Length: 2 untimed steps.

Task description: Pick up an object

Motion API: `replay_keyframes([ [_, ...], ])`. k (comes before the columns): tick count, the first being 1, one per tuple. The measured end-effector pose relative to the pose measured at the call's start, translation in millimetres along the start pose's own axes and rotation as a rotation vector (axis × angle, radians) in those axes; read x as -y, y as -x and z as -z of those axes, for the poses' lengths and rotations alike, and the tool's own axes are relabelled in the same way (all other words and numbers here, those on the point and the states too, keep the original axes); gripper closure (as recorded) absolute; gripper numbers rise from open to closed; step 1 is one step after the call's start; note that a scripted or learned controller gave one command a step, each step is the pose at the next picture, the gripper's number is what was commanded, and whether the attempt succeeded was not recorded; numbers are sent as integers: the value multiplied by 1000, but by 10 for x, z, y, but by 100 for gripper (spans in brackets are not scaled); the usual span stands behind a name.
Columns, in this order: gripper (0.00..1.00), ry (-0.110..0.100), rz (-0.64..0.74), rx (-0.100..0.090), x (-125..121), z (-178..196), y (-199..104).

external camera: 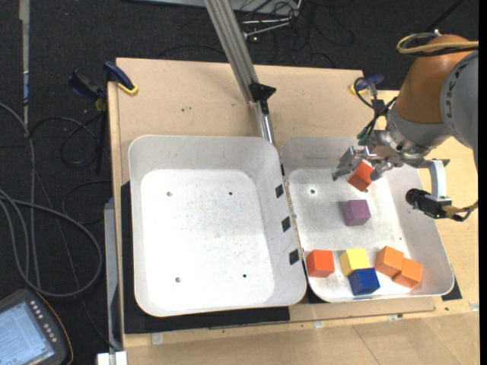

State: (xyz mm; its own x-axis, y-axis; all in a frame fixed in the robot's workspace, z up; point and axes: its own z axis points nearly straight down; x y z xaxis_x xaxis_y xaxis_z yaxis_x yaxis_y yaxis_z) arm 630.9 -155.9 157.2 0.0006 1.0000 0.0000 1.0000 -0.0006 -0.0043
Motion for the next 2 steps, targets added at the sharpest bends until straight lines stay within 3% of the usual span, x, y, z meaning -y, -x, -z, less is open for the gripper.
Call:
replay_keyframes([
  [1,0,15,1,4,-25,-361,-61],
  [2,100,8,0,2,-2,-319,-69],
])
